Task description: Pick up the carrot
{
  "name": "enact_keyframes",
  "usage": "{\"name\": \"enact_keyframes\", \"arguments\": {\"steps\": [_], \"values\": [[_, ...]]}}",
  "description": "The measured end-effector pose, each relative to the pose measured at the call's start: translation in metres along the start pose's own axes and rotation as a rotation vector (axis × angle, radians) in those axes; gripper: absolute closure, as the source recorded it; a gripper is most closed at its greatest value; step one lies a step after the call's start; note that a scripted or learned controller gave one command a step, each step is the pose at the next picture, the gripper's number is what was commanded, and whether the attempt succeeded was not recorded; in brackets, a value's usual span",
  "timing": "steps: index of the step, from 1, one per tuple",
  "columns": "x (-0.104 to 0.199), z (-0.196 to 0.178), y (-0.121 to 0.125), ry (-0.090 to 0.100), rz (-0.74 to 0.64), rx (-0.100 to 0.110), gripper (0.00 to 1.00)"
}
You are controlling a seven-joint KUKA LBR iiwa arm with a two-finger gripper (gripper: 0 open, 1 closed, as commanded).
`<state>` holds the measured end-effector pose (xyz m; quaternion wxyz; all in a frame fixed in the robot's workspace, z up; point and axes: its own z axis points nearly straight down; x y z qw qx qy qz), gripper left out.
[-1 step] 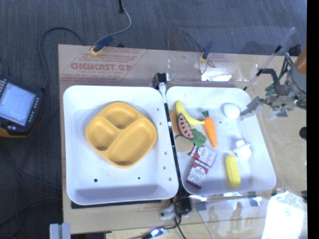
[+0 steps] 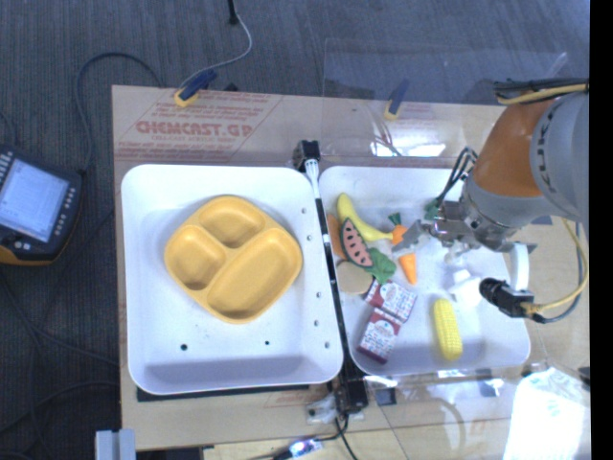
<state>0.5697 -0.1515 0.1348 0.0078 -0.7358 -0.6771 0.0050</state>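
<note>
The carrot (image 2: 409,268) is a small orange piece with a green leafy top (image 2: 382,263), lying in the middle of the right bin (image 2: 498,357). My gripper (image 2: 417,235) hangs just above and slightly behind it, low over the bin, at the end of the grey arm with the orange band (image 2: 508,151). Nothing is visibly lifted. The gripper's dark tip overlaps another small orange bit (image 2: 397,232) next to the banana, and I cannot tell what that bit is.
The right bin also holds a banana (image 2: 352,220), a watermelon slice (image 2: 355,245), a corn cob (image 2: 446,328) and two red-and-white packets (image 2: 385,319). A yellow divided plate (image 2: 233,257) sits in the left bin (image 2: 153,353). The bins' shared wall (image 2: 327,266) lies left of the carrot.
</note>
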Motion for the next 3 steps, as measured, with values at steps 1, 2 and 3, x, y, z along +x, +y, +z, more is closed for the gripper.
{"name": "enact_keyframes", "arguments": {"steps": [1,2,3], "values": [[-0.020,0.044,0.014,-0.004,0.079,-0.025,0.00],[-0.021,0.033,0.016,-0.008,0.077,-0.030,1.00],[0.046,-0.084,0.066,-0.002,0.225,-0.027,1.00]]}}
